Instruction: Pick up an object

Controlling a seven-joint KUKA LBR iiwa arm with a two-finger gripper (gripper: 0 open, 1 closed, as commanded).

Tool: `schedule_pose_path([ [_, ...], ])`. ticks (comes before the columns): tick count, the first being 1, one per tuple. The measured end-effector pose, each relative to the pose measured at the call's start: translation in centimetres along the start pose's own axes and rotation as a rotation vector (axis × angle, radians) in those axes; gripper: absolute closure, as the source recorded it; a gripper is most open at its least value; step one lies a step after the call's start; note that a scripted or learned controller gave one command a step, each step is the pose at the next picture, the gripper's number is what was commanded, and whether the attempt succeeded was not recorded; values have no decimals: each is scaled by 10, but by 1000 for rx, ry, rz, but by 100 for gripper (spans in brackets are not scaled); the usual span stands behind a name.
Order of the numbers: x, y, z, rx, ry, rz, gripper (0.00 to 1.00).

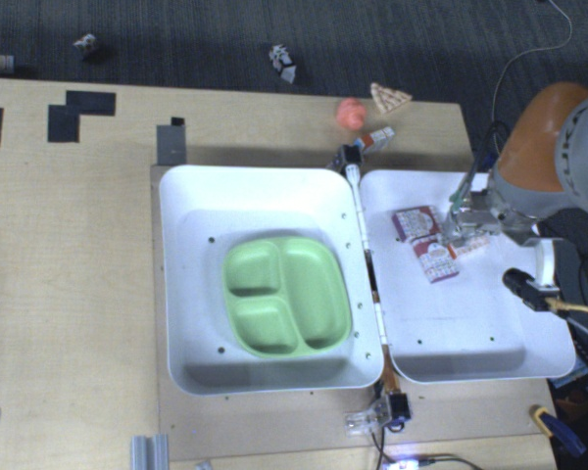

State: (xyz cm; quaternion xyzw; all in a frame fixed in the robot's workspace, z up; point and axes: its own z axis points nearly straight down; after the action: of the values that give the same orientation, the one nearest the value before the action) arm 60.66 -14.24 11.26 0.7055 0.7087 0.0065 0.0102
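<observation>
2 white bins sit side by side: the left bin (176, 262) bears 1 green divided plate (286, 297), the right bin (470, 331) 2 small red-and-white packets (426, 243) lying close together. Just beside them hangs the gripper (464, 225); whether it grasps anything cannot be told.

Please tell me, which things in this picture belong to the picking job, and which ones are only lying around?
Belong to the job:
- two-finger gripper on the grey arm
- small red-and-white flat packets in the right white bin

Only lying about:
- green divided plastic tray in the left white bin
- orange-pink ball on the bench
- triangular pizza-slice toy beside it
</observation>
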Motion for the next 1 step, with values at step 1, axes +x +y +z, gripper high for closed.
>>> schedule_pose_path([
  [1, 33, 65, -73, 17, 6, -1, 100],
])
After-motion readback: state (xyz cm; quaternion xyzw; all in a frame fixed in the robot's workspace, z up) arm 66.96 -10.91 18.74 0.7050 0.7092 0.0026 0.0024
